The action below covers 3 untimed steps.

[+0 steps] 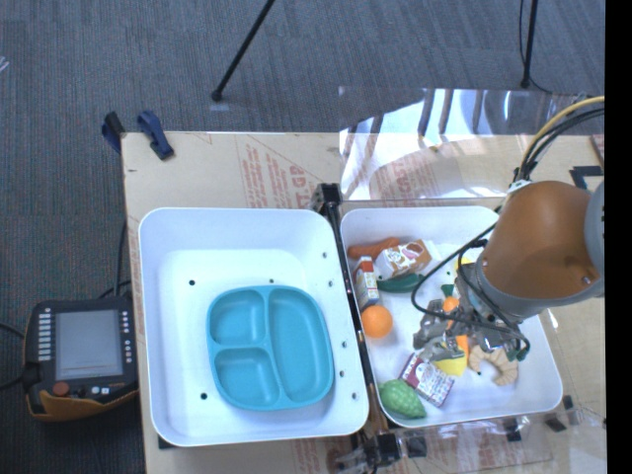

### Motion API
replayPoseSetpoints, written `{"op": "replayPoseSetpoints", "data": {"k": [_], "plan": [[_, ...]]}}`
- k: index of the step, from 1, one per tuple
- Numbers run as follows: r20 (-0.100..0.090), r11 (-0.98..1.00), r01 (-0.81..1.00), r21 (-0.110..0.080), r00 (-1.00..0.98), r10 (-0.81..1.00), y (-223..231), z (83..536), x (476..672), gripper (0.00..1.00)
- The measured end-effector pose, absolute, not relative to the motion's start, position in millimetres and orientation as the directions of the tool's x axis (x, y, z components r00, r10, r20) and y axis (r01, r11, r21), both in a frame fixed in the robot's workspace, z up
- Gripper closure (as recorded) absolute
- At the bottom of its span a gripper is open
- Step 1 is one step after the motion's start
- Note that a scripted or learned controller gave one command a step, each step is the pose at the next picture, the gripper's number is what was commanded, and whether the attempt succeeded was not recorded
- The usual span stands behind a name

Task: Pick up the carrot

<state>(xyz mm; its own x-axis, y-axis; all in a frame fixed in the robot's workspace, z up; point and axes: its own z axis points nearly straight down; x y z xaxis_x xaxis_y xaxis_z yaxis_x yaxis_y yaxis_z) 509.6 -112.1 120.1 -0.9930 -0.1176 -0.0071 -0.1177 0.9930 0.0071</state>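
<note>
A: Where's my gripper (462, 342)?
B: Low over the near clutter in the right bin (538, 388); open or closed, I can't tell.
A: Carrot (375, 249)?
B: Far-left corner of that bin, touching a packet (403, 259); I judge we're at approach; next I'd move across, then descend.

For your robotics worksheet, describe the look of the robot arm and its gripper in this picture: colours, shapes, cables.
The arm shows as a large rounded orange-brown band with a grey section at its right edge. Black and yellow cables curve up from it toward the top right, and a thin black cable loops along its left side. Below the band sits the gripper, a dark grey metal assembly with thin black wires around it.
</note>
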Motion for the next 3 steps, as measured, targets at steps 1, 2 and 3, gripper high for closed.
{"op": "replayPoseSetpoints", "data": {"k": [1,2,3], "plan": [[-0.004,0.974,-0.225,0.002,-0.974,-0.225,-53.5,188.5,482.9,1.0],[0.005,0.997,-0.074,0.003,-0.997,-0.074,-105.2,158.8,487.0,1.0],[0.001,0.968,-0.251,0.004,-0.968,-0.251,-135.9,85.5,524.1,1.0]]}}
